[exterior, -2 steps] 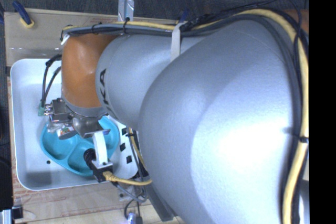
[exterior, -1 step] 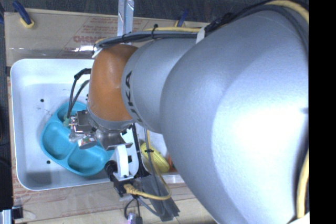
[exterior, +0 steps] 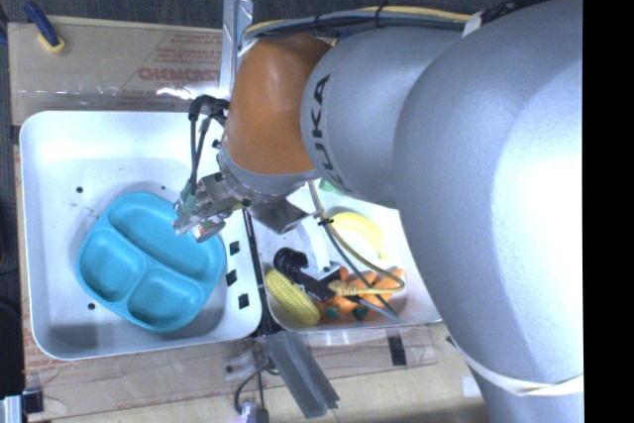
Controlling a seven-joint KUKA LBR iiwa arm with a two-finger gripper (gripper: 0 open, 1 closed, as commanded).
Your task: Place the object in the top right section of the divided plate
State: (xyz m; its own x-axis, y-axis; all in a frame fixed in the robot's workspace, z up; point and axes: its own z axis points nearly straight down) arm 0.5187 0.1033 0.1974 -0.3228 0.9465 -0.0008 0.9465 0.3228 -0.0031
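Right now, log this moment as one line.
arm: over left bin | gripper: above right edge of blue divided plate | grasp: cannot tell | right bin: corn, other toy food

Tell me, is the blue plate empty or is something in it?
Empty where visible: the blue plate shows bare sections in the left bin. The gripper hangs over its upper right edge, hiding that part.

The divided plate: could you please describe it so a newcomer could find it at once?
Look in the left white bin. On its floor lies the divided plate, just under the arm's pincer. It is bright blue with three moulded sections, unlike the mixed toy food in the right bin.
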